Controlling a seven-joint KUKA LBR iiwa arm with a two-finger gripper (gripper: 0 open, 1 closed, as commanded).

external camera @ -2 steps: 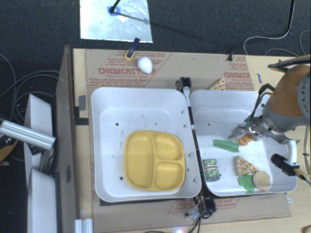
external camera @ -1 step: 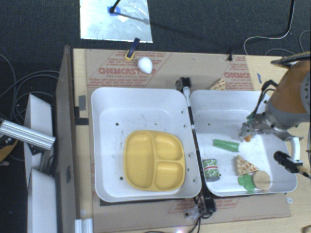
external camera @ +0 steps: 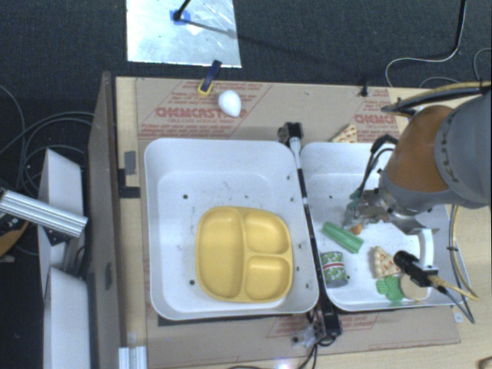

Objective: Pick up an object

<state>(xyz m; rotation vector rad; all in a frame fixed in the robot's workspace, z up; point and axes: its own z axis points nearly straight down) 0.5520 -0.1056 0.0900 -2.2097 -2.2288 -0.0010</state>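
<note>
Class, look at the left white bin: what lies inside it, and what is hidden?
Inside the left white bin lies one yellow divided plate, three compartments, nothing on it. The bin floor beneath the plate is covered.

Yellow divided tray (external camera: 244,254) in left bin (external camera: 165,167), gripper (external camera: 361,215) low over green cylinder (external camera: 341,237) in right bin (external camera: 327,167)

Yellow divided plate (external camera: 244,254) in left bin (external camera: 177,167), well left of the gripper (external camera: 360,215), slightly lower in view; white ball (external camera: 229,102) on cardboard (external camera: 307,106) up-left of it; silver sheet (external camera: 181,18) farther up-left on dark floor; cables (external camera: 31,129) far left
</note>
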